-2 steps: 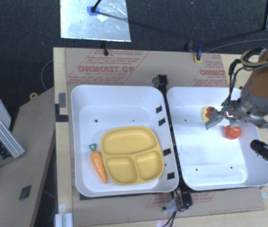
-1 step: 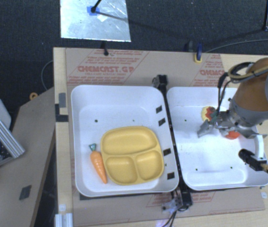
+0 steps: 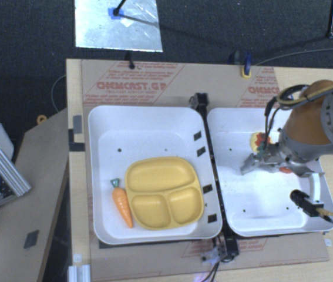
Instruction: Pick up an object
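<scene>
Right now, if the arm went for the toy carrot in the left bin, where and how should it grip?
Grip the carrot across its thick orange upper body, coming straight down. It lies flat, tip toward the bin's near wall, close beside the yellow tray, so the finger on that side has little room.

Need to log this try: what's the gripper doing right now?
Two-finger gripper: low in the right-hand shallow white bin, beside a small yellow and red object; open or closed cannot be told.

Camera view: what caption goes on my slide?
Robot arm reaches into the right bin; yellow tray and toy carrot sit in the left bin.
</scene>
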### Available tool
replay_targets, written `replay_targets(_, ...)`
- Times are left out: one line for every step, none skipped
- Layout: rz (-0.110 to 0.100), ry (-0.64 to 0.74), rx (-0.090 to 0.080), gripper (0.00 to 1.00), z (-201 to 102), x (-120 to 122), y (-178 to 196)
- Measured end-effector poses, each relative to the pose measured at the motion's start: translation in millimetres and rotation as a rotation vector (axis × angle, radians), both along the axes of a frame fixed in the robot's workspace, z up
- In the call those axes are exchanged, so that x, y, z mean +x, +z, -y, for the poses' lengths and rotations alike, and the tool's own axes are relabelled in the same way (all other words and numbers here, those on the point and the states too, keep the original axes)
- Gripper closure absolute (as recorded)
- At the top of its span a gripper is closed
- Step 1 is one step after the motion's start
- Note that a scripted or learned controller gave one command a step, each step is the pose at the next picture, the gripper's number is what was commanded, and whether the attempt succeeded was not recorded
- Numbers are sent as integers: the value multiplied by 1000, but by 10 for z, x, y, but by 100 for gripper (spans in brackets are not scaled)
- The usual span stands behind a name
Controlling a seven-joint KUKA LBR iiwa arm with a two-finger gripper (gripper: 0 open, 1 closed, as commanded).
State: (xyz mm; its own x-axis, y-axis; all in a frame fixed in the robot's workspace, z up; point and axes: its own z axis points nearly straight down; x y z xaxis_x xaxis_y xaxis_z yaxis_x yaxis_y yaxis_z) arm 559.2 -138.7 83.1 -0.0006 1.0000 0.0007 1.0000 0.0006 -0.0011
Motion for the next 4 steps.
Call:
replay_targets(4, 0, -1, 100, 3, 13, 125)
replay_targets(8, 5, -2, 100, -76, 69, 724)
replay_targets(6, 5, -2, 100, -74, 82, 1232)
replay_targets(6, 9, 0, 100, -494, 277, 1245)
